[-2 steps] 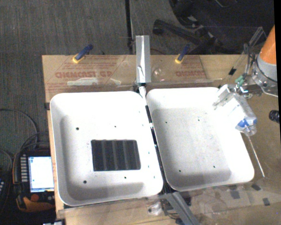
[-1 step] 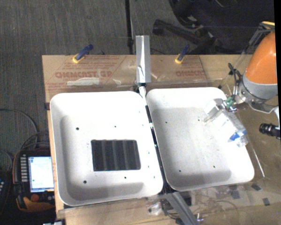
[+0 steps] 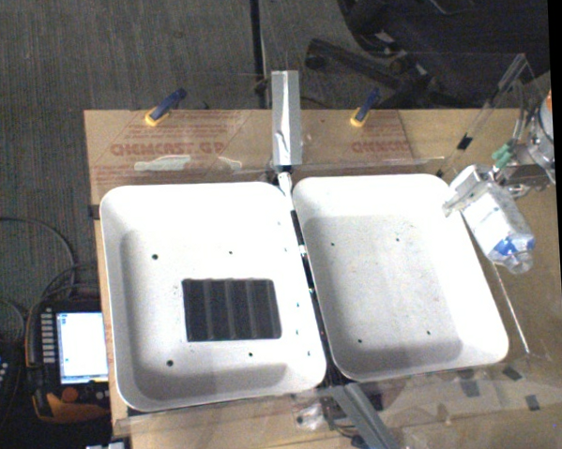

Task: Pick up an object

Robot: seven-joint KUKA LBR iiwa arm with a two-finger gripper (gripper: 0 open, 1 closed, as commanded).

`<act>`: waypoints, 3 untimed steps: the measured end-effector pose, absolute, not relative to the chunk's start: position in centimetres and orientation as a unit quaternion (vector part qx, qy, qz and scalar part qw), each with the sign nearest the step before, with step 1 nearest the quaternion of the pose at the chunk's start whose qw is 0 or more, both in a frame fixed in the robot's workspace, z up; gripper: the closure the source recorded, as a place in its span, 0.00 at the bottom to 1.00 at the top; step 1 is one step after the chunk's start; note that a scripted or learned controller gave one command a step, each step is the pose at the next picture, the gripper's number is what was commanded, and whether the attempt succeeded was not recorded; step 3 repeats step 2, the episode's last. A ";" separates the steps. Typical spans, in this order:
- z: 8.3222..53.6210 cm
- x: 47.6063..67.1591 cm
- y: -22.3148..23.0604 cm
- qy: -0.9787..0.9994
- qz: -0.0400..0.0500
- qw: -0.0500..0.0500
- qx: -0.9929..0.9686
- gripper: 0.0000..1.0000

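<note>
A dark ribbed rectangular block point(image 3: 231, 309) lies flat in the left bin point(image 3: 140, 217), near its middle. My gripper point(image 3: 504, 171) reaches in at the right edge, above the right rim of the right bin point(image 3: 397, 278). It is shut on the top end of a clear plastic bottle point(image 3: 495, 223) with a blue patch at its lower end. The bottle hangs tilted, raised over the bin's right rim and the bench beside it. Most of the arm lies outside the view.
A metal post point(image 3: 286, 115) stands behind the seam between the two bins. Two clamps point(image 3: 165, 106) point(image 3: 365, 106) hold the board at the back. A tablet point(image 3: 81, 346) lies left of the bench.
</note>
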State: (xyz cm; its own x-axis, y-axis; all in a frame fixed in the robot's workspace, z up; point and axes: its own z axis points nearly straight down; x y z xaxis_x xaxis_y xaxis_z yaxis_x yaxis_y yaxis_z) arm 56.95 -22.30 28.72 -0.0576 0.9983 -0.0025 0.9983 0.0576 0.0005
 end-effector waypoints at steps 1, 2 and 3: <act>12.4 57.2 -22.1 0.779 0.000 -0.001 0.627 0.00; 9.3 66.1 -21.0 0.785 0.001 -0.005 0.619 0.00; 9.3 66.1 -21.0 0.785 0.001 -0.005 0.619 0.00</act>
